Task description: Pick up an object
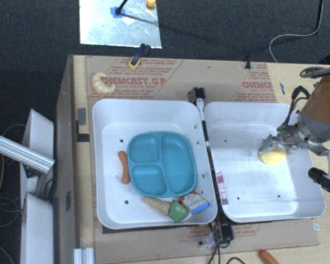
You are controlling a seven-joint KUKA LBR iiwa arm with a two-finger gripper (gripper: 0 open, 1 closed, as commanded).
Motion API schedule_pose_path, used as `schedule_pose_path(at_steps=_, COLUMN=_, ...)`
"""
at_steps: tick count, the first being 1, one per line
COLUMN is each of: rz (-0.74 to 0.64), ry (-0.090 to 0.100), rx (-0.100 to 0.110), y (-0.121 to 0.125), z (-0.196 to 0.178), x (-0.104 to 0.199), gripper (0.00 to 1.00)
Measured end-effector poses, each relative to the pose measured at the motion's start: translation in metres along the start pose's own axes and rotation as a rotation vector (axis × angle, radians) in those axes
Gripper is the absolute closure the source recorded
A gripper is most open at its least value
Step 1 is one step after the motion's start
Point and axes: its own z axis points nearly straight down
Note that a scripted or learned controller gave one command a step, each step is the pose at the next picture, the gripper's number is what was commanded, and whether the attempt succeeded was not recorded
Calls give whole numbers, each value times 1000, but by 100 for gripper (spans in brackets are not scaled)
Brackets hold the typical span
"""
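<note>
**Yellow lump at the gripper tip: grasp unconfirmed**

Yellow rounded soft-looking object (273,157) lies on the floor of the right-hand shallow white bin (247,202), toward that bin's right wall. You will find the grey gripper (276,143) right at the object's upper edge, seemingly touching it, with the orange-banded arm reaching across that same wall.

Hand state: you cannot tell from this view how wide it stands, or whether anything is held; the tips blur into the object. Treat it as no grasp.

Risks, as judged from here:
- The gripper meets the object at its edge, not over its middle. A close from there may pinch the rim and squeeze the rounded body out sideways.
- The object sits near the bin's right wall, so a nudge could pin it against that wall.
</note>
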Motion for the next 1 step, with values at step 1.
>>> schedule_pose_path(at_steps=1, rz=-1, ry=-1, rx=-3, y=1, z=-11, x=0, gripper=100)
